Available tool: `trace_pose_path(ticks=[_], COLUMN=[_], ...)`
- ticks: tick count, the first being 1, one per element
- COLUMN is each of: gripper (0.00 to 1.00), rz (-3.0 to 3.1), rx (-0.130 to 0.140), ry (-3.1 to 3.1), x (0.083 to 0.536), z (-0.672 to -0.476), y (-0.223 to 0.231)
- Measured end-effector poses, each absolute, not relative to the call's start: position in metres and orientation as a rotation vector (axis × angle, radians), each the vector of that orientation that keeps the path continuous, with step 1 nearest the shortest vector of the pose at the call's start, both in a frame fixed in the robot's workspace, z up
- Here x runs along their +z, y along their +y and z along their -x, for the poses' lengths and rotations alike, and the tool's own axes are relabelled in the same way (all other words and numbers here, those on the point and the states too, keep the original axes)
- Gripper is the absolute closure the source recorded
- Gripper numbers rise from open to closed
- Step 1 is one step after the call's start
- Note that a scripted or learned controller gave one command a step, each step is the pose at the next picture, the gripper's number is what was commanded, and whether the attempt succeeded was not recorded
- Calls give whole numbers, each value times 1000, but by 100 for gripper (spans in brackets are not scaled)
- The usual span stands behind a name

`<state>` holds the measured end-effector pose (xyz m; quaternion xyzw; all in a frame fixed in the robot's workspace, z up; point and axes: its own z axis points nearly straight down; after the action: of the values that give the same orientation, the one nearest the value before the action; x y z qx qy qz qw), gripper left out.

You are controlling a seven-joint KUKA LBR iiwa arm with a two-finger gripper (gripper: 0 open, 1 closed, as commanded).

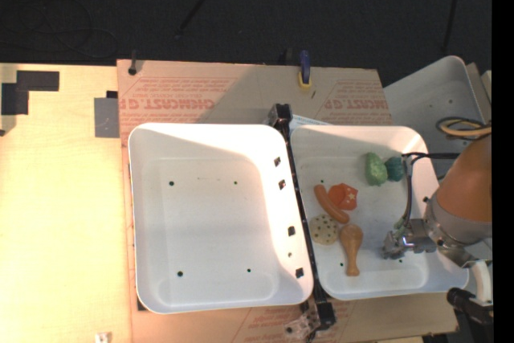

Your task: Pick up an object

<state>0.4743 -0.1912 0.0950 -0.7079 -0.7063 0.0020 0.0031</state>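
- While I watch from my desk, the gripper [399, 243] sits low over the right bin [418, 279], near its front right part; whether it is apart or together I cannot tell
- Just left of it lies a tan drumstick-shaped toy [351, 247]; beside that a round speckled cookie [324, 230]
- Farther back: an orange sausage [332, 203] touching a red piece [344, 194] (shape unclear); a green lump [375, 168] and a teal one [394, 168]
- Left bin [144, 173] alongside
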Motion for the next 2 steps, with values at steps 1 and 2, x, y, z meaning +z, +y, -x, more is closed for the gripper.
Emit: trace_pose_path(ticks=[1, 2], gripper=[100, 100], rz=[2220, 2219], rx=[-10, -15], ry=[-2233, -2238], x=[252, 393], z=[-478, -477], y=[-143, -84])
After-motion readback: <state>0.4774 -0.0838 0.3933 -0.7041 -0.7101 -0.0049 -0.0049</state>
